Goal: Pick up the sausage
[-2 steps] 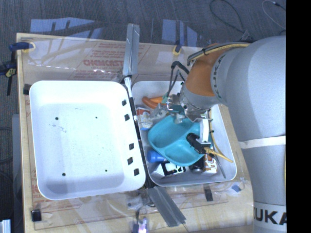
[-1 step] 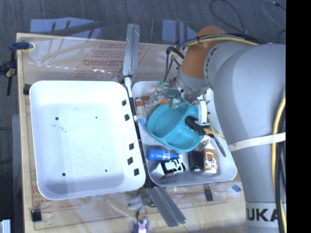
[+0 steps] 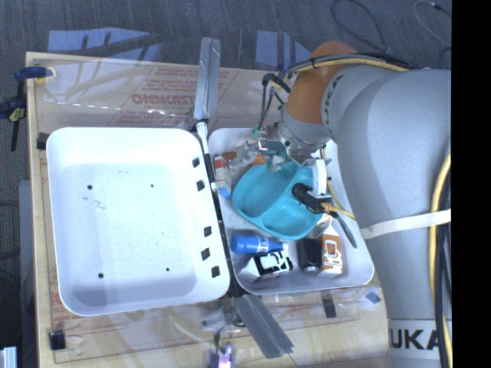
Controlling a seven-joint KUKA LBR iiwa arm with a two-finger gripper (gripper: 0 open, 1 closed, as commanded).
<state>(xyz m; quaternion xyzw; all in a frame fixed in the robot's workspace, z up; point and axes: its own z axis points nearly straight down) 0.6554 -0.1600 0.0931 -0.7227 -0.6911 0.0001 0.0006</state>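
Sausage unidentifiable in cluttered right bin [image 3: 360,271]; pincer [image 3: 265,150] state indiscernible; grey carpet [image 3: 115,6] around bench.

Arm [image 3: 383,129] reaches down into the right bin [image 3: 360,271]; gripper [image 3: 268,148] sits at its far end, partly hidden by wrist and cables. Turquoise bowl [image 3: 272,202] just below the gripper. Past the bowl: blue bottle [image 3: 252,244], black-and-white item [image 3: 274,263]. Left bin [image 3: 123,221] beside.

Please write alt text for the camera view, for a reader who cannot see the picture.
A grey arm with an orange band reaches from the right into the right white bin, over a turquoise bowl among small cluttered items, including a blue bottle. The left white bin lies beside it on the bench.
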